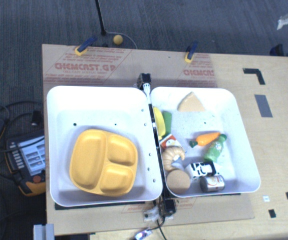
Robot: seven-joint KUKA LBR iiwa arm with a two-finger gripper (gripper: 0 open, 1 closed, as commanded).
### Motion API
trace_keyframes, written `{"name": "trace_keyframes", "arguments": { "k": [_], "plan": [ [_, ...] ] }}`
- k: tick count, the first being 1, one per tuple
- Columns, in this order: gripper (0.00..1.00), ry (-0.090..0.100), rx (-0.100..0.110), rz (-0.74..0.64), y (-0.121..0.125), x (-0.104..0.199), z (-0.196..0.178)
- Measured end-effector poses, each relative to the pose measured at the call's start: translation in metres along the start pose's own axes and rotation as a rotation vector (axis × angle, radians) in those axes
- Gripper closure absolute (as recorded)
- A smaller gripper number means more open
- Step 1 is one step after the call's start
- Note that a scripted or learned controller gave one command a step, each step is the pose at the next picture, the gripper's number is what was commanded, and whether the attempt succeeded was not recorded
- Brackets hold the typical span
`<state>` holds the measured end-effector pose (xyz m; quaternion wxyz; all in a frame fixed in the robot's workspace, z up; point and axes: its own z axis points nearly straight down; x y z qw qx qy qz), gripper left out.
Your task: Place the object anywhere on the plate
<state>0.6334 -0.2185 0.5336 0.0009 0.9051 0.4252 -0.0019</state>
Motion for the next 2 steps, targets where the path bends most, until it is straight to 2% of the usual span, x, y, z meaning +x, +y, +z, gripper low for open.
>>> {"name": "trace_keyframes", "arguments": {
  "k": [1, 2],
  "plan": [
    [0.0, -0.001, 0.001, 0.011, 0.012, 0.016, 0.001],
    [0.0, 0.0, 0.007, 0.126, 0.024, 0.025, 0.034]
  ]
}}
